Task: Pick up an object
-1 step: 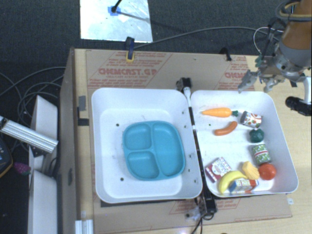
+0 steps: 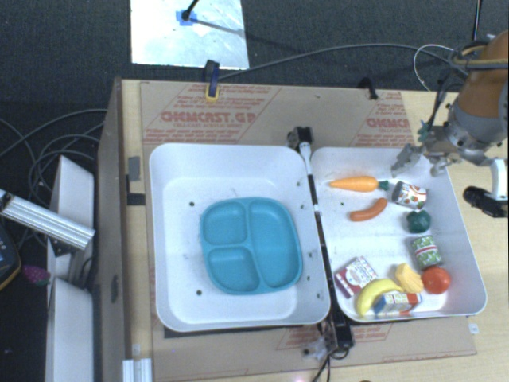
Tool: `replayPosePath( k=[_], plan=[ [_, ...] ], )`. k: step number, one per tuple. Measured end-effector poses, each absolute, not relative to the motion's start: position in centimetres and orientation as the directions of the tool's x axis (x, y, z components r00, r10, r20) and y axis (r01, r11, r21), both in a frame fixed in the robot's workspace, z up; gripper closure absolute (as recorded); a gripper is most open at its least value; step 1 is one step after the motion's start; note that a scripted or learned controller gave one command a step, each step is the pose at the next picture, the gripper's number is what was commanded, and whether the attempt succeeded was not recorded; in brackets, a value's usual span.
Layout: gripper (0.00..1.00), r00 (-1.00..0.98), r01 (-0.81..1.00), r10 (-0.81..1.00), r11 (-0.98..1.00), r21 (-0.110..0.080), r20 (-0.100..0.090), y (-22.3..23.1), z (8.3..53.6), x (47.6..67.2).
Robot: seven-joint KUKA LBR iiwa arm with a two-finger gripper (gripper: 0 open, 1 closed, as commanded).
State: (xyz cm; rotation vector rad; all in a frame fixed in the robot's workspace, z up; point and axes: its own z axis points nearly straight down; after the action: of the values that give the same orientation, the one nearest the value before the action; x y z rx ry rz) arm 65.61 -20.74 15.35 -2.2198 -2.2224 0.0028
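gripper (image 2: 420,159) hovers open over right bin's (image 2: 469,245) far edge | carrot (image 2: 354,184) and small can (image 2: 409,193) just below | risk: crowded toys, fingers could nudge instead of grasp

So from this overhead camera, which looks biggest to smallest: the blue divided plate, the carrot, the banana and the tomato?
1. Blue divided plate, by far the largest.
2. Carrot and banana: they look about alike in length, so I won't rank them.
3. Tomato, the smallest.
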Motion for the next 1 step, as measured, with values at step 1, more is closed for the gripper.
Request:
replayPosePath(
  k=[1],
  plan=[
    [0.0,-0.004,1.0,1.0,0.004,0.0,0.001,-18.29,8.62,65.09]
  ],
)
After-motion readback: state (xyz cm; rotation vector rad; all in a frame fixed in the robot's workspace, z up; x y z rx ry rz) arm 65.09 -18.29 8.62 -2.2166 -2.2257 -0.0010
